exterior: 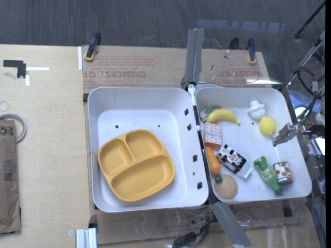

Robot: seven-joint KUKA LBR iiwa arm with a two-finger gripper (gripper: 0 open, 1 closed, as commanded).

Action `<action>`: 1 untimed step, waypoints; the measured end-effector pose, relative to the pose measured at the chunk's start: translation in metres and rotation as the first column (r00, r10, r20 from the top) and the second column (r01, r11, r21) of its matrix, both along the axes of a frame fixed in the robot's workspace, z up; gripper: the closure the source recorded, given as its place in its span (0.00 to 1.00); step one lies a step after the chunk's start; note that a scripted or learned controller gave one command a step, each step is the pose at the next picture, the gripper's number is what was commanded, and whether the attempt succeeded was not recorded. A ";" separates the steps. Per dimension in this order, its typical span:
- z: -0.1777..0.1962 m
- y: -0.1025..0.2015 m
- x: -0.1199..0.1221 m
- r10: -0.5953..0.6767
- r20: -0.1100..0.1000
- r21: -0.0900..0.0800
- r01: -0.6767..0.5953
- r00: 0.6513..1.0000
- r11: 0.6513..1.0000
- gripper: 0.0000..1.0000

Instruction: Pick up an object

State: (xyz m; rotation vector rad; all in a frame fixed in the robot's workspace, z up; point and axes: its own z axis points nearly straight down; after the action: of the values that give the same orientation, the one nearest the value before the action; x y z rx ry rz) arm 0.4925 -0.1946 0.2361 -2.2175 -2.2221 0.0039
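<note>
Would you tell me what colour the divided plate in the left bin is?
The divided plate is yellow, per the camera view.

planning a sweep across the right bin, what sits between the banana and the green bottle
In the camera view, the stretch of white bin floor from the banana down to the green bottle is bare. The lemon sits to its right, the cow-print box to its left.

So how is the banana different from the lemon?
The banana is long and curved; the lemon is short and round. The banana lies by the right bin's left wall, the lemon nearer its right side. Both are yellow and lie in the same bin.
</note>
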 end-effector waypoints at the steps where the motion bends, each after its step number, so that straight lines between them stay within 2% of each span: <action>1: -0.144 0.046 0.032 0.007 0.003 0.000 -0.007 1.000 1.000 0.00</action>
State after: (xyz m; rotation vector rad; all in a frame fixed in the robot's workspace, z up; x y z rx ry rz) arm 0.5247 -0.1488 0.0917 -2.2110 -2.2317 0.0016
